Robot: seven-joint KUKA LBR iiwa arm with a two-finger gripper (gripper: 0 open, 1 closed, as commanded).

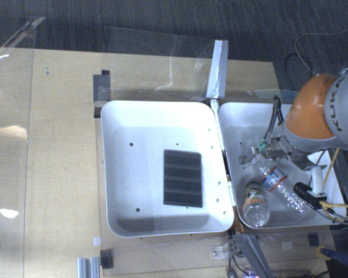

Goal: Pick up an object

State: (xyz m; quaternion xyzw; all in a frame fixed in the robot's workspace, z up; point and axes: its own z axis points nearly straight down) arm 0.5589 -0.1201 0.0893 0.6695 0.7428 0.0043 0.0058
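We are seeing the grey arm with its orange band (312, 116) reaching in from the right over the right bin (235, 126), its end effector (265, 152) hanging low just above the clutter there, though we cannot tell how it is set. Near it, a clear plastic bottle (277, 185) is lying tilted beside a jar (256, 204) at the bin's near edge. In the left bin (127, 120), a dark ribbed block (183, 178) is lying flat on the worktop (52, 172) side.
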